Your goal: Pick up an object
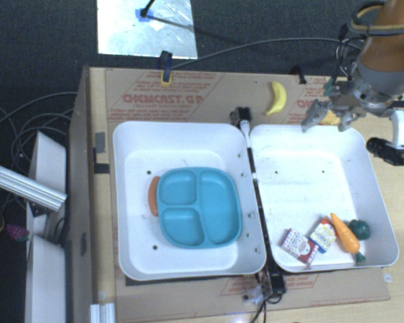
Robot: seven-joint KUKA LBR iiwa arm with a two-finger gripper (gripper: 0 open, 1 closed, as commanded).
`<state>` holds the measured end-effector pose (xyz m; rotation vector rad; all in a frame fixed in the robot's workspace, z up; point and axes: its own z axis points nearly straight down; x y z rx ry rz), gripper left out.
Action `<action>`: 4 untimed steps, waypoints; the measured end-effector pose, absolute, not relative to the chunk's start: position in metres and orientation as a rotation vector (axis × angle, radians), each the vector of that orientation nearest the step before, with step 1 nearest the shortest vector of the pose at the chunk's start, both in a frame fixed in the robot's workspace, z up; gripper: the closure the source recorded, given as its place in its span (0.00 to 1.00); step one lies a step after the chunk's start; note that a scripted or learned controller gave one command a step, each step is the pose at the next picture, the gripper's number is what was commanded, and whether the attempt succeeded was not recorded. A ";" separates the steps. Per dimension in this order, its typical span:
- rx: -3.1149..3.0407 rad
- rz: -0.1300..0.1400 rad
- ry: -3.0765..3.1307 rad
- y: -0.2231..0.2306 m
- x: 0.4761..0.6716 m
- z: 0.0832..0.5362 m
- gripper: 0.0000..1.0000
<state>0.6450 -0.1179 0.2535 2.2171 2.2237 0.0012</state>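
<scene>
My arm hangs over the far right corner of the right bin (374, 173), claw pointing down.

My claw (330, 118) sits just past that bin's far rim, with something yellow (330, 118) showing between its two grey fingers (312, 116), though I cannot tell whether I am gripping it or only hovering over it. My orange band (390, 17) rises above the wrist toward the top right. A banana (277, 98) lies on the cardboard beyond the right bin's far rim, just beside my claw. In the bin's near right corner, well apart from my claw, lie a carrot (344, 233), a dark green item (359, 229), and two small cartons (308, 241). Across the bin's left wall sits a blue divided plate (198, 206), with an orange thing (152, 195) touching its far side.
</scene>
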 end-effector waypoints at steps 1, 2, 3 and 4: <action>2.220 -0.003 2.222 -0.178 0.631 0.177 0.00; 2.220 -0.001 2.220 -0.207 0.531 0.170 0.00; 2.221 -0.001 2.223 -0.192 0.494 0.113 0.00; 2.218 0.002 2.220 -0.205 0.487 0.149 0.00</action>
